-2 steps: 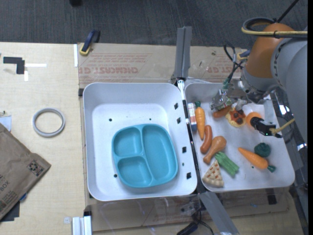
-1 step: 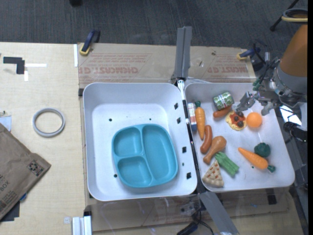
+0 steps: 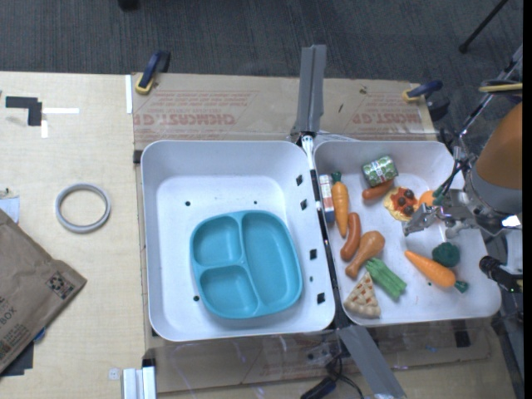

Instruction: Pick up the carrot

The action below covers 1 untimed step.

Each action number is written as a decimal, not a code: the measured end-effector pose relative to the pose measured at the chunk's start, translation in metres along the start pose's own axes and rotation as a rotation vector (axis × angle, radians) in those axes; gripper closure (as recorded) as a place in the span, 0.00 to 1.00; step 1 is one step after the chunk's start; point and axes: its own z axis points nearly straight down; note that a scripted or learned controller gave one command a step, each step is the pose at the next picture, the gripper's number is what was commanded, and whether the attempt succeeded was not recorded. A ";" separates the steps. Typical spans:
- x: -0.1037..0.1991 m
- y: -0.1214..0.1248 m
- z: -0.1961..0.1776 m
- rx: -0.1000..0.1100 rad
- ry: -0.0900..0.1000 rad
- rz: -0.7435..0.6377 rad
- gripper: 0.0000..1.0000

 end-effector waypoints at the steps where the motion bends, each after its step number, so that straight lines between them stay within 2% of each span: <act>1: -0.004 -0.055 0.009 0.002 0.001 -0.018 0.00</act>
